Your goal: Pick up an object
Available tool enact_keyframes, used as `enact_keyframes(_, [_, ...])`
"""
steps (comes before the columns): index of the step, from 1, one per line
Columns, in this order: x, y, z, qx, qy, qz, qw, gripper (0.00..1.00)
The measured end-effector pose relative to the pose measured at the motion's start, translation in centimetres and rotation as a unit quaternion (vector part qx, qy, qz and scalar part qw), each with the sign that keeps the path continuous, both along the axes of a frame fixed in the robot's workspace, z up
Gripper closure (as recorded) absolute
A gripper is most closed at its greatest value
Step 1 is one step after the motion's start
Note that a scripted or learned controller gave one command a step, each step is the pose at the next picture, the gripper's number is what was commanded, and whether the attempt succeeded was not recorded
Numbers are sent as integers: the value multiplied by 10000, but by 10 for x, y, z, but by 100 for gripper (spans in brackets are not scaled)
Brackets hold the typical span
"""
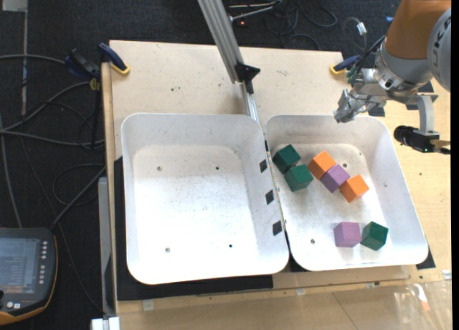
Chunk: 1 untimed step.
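Down at the lower right of the frame sit a purple cube (347, 234) and a green cube (374, 235), side by side and just touching, near the front wall of the right bin (401, 171). Higher up in that same bin there's a tight cluster: two green blocks (287, 156) (299, 177) stacked diagonally against each other, then an orange cube (323, 163), a purple one (335, 177) and another orange one (353, 188) running in a slanted row, each touching the next. Over to the left, the left bin (136, 178) shows its white floor, speckled with dark marks. Both bins rest on the pale tabletop (179, 70). Up in the upper right, the arm's jaws (349, 110) hang over the back rim of the right bin, well apart from every cube; nothing sits between them. They're small and blurred here, so whether they're spread or pressed together I can't tell. The arm's upper part is cut off by the frame edge
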<state>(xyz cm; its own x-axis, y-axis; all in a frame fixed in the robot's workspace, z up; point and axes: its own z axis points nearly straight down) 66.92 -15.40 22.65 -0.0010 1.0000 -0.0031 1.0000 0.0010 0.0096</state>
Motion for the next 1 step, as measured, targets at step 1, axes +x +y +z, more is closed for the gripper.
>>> enact_keyframes(1, [1, 0, 6, 10, 32, 7, 10000, 100])
